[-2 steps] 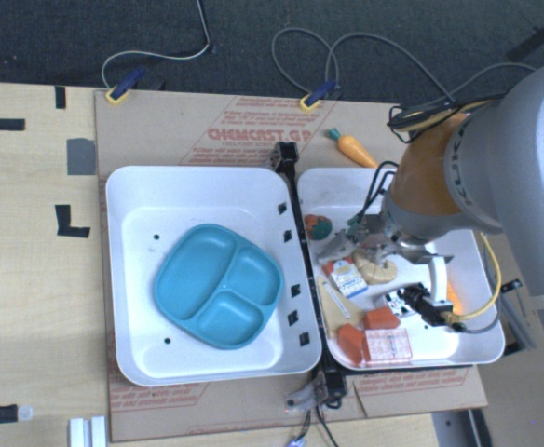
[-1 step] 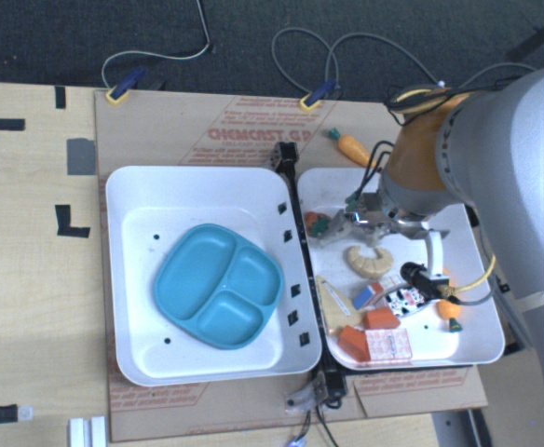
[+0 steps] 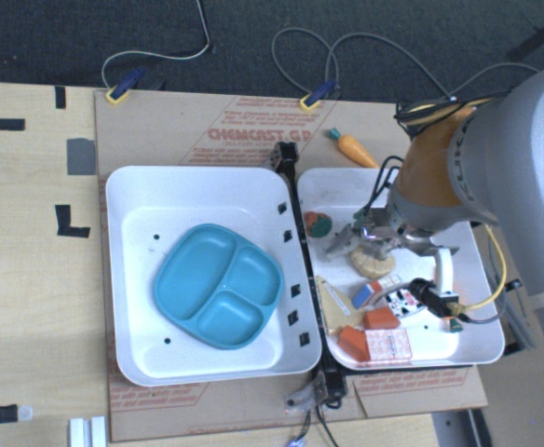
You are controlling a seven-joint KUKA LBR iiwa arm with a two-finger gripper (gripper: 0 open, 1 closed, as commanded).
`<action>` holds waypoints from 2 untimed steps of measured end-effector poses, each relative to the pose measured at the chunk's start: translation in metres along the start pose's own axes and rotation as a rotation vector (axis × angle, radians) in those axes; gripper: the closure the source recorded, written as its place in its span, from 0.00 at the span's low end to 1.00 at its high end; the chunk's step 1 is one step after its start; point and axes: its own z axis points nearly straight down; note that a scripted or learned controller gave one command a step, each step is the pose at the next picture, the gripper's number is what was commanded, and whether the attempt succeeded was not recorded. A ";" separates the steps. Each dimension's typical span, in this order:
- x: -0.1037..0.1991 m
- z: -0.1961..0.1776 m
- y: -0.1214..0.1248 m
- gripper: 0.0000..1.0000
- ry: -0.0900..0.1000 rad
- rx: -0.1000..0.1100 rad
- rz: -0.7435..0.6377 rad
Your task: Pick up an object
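Gripper (image 3: 373, 237) hovers just above tan round object (image 3: 373, 265) in right bin (image 3: 482, 347).

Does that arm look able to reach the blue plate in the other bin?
Probably yes: the blue divided plate lies alone and uncovered in the left bin. The gripper is over the right bin, with only the low divider between.

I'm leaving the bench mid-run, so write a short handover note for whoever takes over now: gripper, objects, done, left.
Gripper: down in the right bin, over the beige lump; nothing visibly between its fingers.
Objects: right bin holds the beige lump, a small green and orange piece, a blue block, a black and white piece and an orange and white box. A toy carrot lies outside, on the cardboard behind the bin. Left bin holds a blue divided plate.
Done: no pick confirmed.
Left: grasp one object and lift it.
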 end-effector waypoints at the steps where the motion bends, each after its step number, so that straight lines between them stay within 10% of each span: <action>1: 0.000 -0.010 0.000 1.00 -0.002 0.000 0.000; 2: 0.078 -0.098 0.029 1.00 0.003 0.004 -0.002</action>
